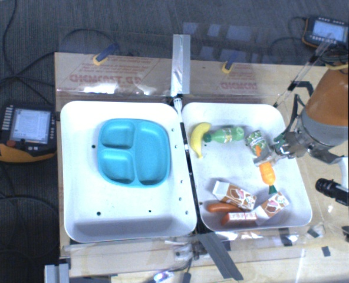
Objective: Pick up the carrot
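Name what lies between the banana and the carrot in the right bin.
In the camera view, a green bottle and a small green can lie between the banana and the carrot, toward the bin's far side.

Small orange carrot (267, 173), green tip down, right bin's right side

A light wooden bench (263, 78) carries two shallow white bins that sit side by side and touch in the middle. The left bin (80, 217) takes up the left half of the bench, and the right bin (236, 114) takes up the right half. A clear plastic sheet with red letters (112, 75) lies flat on the bench behind the left bin. A strip of silver tape (180, 63) runs back from where the two bins meet.
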`<action>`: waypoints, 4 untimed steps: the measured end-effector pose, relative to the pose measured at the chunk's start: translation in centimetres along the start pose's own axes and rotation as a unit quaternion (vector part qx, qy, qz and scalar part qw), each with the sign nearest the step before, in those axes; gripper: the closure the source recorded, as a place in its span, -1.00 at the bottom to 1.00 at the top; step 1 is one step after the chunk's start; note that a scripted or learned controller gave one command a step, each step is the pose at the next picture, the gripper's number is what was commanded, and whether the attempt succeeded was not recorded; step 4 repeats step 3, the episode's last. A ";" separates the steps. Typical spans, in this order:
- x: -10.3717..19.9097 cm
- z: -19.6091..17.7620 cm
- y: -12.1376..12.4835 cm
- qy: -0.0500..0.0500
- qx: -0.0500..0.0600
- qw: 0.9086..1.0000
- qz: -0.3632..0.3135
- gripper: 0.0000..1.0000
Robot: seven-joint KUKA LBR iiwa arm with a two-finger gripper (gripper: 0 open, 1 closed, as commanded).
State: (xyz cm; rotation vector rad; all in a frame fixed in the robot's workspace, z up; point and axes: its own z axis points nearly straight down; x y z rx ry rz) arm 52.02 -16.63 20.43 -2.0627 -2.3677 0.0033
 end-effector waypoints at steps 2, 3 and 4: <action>-4.1 0.7 2.6 -0.001 0.000 0.998 -0.059 1.00; -4.7 -0.3 8.3 -0.002 0.001 0.964 0.265 1.00; -4.7 -0.3 8.3 -0.002 0.001 0.964 0.265 1.00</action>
